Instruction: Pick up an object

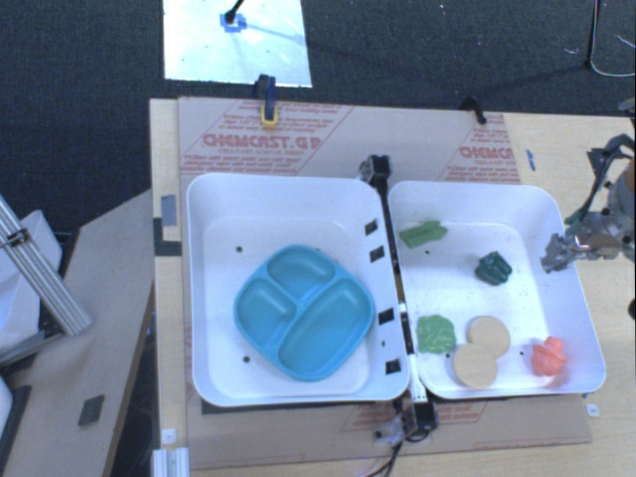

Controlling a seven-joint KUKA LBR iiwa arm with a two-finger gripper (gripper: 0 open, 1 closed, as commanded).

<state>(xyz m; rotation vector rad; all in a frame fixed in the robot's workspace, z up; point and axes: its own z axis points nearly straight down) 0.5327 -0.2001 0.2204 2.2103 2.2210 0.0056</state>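
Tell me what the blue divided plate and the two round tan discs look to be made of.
The blue divided plate in the left white bin looks like moulded plastic: uniform colour, soft rounded compartment ridges, a slight sheen. The two round tan discs in the right white bin look matte, flat and evenly coloured, perhaps wood or foam play food; the view cannot settle which.

The candidate objects lie loose in the right bin (542, 207), apart from one another except where noted: a light green leaf-shaped piece (422, 234) near the bin's far left corner, and a dark green lumpy piece (493, 267) near its centre. Along the near wall lie a pale green ruffled piece (435, 334) at the left, two flat tan discs (481, 351) overlapping beside it, and an orange-pink piece (548, 357) in the near right corner.
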